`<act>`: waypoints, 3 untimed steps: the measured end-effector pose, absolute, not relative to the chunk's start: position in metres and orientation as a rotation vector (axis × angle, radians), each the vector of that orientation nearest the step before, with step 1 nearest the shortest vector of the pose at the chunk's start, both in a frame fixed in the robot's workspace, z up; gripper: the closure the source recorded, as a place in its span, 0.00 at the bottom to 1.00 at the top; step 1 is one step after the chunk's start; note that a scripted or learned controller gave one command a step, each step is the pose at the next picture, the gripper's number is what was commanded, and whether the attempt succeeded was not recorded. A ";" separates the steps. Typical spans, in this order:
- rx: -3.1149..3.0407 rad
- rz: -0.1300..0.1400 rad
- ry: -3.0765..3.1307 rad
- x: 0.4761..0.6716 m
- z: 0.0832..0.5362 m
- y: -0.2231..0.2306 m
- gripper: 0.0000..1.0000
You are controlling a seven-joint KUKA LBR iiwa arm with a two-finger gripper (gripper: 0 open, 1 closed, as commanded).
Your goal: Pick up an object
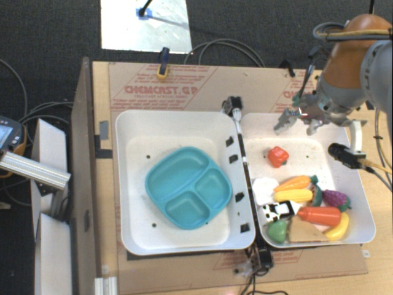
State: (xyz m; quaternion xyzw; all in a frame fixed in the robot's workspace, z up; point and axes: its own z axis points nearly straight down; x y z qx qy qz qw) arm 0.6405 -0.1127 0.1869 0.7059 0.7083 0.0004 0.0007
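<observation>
Grey fingers (299, 121) spread, empty (wrist cropped)

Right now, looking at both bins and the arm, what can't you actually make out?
- Pincer: small and blurred in the camera view, so its opening is unclear.
- Arm: cut off by the right edge.
- Toy pile in the right bin: pieces overlap, and lower ones are partly hidden.
- Black-and-white piece: too small to identify.

Dark carpeted floor (49, 23), wooden bench (184, 85), silver sheet (147, 17) on floor, black cables (227, 45) trailing behind
</observation>
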 end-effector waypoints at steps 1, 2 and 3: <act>2.214 0.001 2.228 0.630 0.146 -0.092 0.00; 2.219 0.002 2.222 0.626 0.084 -0.094 0.00; 2.218 0.004 2.222 0.626 0.095 -0.094 1.00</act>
